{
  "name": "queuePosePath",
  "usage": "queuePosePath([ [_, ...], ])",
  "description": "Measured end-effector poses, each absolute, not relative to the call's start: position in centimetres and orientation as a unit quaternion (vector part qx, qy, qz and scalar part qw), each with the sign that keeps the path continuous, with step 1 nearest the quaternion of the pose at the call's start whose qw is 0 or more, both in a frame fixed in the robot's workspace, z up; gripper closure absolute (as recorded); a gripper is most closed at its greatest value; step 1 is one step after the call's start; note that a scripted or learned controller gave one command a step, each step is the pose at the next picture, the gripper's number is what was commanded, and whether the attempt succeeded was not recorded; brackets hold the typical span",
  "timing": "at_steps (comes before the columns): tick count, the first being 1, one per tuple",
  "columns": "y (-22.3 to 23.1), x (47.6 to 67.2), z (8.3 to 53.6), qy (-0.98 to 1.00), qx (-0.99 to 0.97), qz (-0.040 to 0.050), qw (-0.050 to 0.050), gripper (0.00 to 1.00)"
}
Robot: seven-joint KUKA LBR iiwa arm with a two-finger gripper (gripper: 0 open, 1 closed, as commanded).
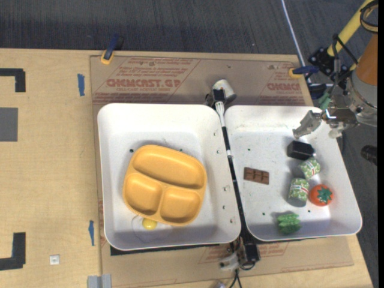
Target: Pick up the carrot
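The jaws hover over the right bin's (348, 179) far corner, parted or clenched I cannot tell, well short of the carrot (322, 195), crowded against that bin's right wall among other toys.

Arm (366, 65) cut off at right edge.

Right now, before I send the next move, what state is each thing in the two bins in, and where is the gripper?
gripper: above the right bin's upper right, nothing between its fingers
yellow divided plate: upside down in the left bin
black block: lying below the gripper, apart from it
chocolate bar: lying flat
tomato: beside the green can
green leafy toy: near the front wall
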State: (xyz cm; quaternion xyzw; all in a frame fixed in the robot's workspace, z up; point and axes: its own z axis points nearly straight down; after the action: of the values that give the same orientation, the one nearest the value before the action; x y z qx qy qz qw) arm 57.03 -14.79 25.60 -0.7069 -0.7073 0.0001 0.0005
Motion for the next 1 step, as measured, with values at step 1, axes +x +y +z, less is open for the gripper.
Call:
queuePosePath([
  [1, -11.68, 51.37, 14.37, -0.743, -0.669, 0.0001, 0.001, 0.00],
])
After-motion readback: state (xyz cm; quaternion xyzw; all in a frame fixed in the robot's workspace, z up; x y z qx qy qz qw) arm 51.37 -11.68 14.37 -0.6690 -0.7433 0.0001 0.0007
